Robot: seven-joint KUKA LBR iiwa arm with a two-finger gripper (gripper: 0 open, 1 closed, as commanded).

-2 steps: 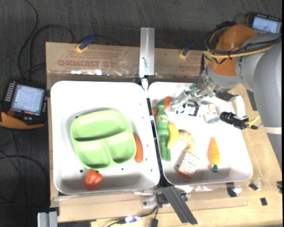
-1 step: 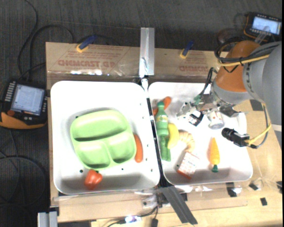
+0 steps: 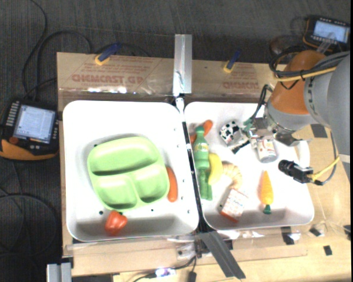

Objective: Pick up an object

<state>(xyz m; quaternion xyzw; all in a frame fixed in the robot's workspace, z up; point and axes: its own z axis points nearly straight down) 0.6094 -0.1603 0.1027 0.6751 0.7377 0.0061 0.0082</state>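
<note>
Robotics lab — teach pendants [image 3: 29,125] on dark carpet, loose cables [image 3: 29,34], cardboard-backed bench [image 3: 123,75] w/ white bins [image 3: 76,175].

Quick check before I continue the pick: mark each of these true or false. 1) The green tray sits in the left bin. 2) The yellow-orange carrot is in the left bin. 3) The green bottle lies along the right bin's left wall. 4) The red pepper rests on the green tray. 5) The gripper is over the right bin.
1) True: the green tray sits in the left bin.
2) False: the yellow-orange carrot lies in the right bin.
3) True: the green bottle lies there.
4) False: the red pepper lies on the bin floor beside the tray.
5) True: the gripper is there.
</note>
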